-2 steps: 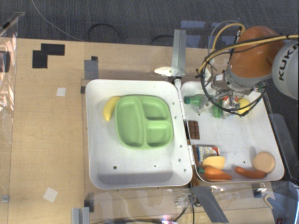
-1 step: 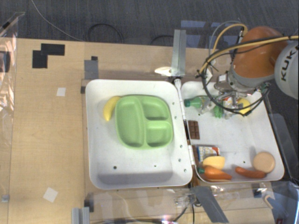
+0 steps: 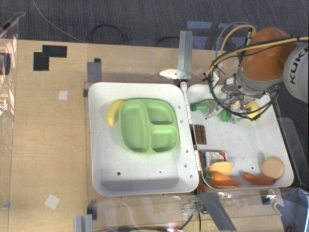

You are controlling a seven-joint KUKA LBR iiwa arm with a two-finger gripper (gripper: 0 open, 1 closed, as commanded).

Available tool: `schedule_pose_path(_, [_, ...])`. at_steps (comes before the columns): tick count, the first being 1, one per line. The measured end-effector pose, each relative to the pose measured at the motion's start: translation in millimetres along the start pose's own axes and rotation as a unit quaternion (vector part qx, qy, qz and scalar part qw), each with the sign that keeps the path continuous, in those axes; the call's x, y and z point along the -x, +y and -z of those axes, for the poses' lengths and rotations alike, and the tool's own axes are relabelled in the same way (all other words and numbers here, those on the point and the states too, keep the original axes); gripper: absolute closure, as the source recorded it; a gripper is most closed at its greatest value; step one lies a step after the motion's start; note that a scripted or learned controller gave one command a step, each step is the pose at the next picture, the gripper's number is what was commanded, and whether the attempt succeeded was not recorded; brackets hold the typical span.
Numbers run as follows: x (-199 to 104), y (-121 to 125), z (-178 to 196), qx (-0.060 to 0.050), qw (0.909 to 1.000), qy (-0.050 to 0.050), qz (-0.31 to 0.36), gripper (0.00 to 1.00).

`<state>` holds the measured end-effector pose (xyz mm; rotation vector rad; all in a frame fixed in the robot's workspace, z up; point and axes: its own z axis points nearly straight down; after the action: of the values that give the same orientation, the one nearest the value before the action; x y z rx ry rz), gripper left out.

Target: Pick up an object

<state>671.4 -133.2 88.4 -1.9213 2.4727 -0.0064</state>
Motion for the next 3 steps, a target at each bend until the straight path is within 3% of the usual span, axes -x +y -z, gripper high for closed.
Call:
schedule_pose_path(1, [-5, -1, 0, 0.000, 1.0000, 0.000, 0.006, 0.00])
schedule_pose_path(2, [-30, -8, 2, -0.002, 0.9990, 0.001, 0.045, 0.00])
schedule_pose_path(3, [-70, -19, 3, -0.002, 0.9999, 0.001, 0.011, 0.00])
